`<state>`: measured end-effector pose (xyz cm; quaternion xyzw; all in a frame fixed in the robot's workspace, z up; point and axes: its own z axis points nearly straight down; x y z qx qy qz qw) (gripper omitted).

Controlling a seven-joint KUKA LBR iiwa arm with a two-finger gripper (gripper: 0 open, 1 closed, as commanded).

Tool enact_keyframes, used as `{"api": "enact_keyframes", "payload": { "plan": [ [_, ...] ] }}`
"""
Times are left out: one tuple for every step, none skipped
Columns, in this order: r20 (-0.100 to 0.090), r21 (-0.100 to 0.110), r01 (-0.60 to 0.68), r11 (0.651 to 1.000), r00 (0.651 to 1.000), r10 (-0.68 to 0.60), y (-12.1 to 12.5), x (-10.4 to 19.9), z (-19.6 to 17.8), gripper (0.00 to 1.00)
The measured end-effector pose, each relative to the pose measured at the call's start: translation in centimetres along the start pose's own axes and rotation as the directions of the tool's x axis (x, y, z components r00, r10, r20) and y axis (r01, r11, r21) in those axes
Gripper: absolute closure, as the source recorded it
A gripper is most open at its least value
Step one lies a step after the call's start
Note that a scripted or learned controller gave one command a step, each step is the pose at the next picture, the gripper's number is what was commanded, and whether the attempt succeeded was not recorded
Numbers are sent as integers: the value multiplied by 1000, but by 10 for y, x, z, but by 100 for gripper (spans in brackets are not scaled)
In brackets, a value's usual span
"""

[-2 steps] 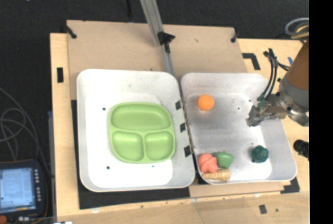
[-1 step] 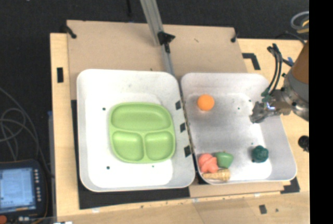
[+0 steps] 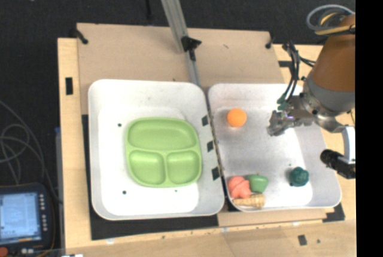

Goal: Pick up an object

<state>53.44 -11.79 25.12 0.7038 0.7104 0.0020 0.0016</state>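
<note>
Dark carpet surrounds the wooden table from my vantage, with loose cables and a small screen at the lower left. Going left to right, the left bin holds a green divided plate sitting roughly in its middle, clear of every wall. A metal pole slants down from the top to the seam between the bins.

Across that seam, the right bin carries the candidates. An orange ball lies alone near the bin's left wall, toward its far edge. At the near edge, by the near left corner, a pink piece, a green piece and a pale one are bunched together, touching. A dark green object rests by itself toward the near right corner.

My gripper hangs over the bin's far right part, just beside the ball and apart from it; from this slant I cannot tell how its tips are set.

I would go for the ball, judging it the nearest and least crowded target. Done well, that means centring squarely above it before descending, since a round thing will likely roll off under a glancing touch. The huddled cluster looks riskier.
</note>
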Motion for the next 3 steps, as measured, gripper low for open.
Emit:
{"api": "enact_keyframes", "payload": {
  "plan": [
    [0,1,-1,1000,1000,1,9,49,-8,100],
    [0,0,-1,1000,1000,1,12,96,-12,100],
    [-1,1,0,1000,1000,0,16,154,-14,100]
  ]
}}
